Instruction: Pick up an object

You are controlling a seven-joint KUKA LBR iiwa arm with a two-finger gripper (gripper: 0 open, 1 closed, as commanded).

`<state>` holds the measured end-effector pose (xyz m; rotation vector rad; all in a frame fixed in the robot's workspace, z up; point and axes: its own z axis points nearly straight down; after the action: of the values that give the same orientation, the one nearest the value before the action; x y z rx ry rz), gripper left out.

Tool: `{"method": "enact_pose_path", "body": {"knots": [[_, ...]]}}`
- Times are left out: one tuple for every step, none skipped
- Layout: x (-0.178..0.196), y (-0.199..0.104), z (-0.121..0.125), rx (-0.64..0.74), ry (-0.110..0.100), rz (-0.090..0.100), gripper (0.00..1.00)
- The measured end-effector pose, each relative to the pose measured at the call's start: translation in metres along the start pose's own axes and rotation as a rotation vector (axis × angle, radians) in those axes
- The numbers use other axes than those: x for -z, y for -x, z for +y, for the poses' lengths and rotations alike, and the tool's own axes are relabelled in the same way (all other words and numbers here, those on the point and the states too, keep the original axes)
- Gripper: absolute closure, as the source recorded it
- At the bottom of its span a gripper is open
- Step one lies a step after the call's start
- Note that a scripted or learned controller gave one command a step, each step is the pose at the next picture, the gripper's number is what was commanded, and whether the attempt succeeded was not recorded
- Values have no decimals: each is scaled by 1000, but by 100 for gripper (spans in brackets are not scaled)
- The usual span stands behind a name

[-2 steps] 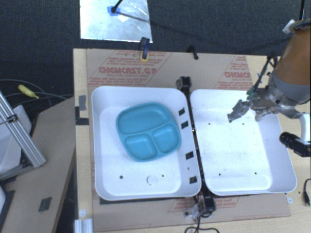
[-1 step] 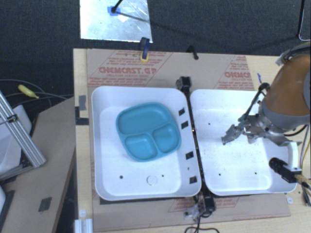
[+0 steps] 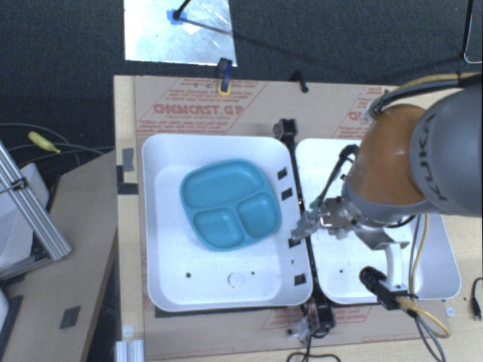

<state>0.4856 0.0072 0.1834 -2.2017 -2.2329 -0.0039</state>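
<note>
The blue three-compartment plate [image 3: 229, 214] lies mid-left bin [image 3: 162, 164], clear of every wall, while the gripper [image 3: 311, 225], state untellable, hovers at the divider.

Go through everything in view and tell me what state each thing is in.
Blue divided plate: lying flat, right side up, in the left bin.
Right bin: partly covered by the arm.
Arm: reaching over the right bin, near the divider between the bins.
</note>
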Motion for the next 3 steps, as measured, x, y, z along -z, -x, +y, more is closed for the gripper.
{"method": "enact_pose_path", "body": {"knots": [[164,-87,25,2,23,2,0],[245,-131,50,-5,15,-1,0],[322,-158,20,-6,12,0,0]]}}
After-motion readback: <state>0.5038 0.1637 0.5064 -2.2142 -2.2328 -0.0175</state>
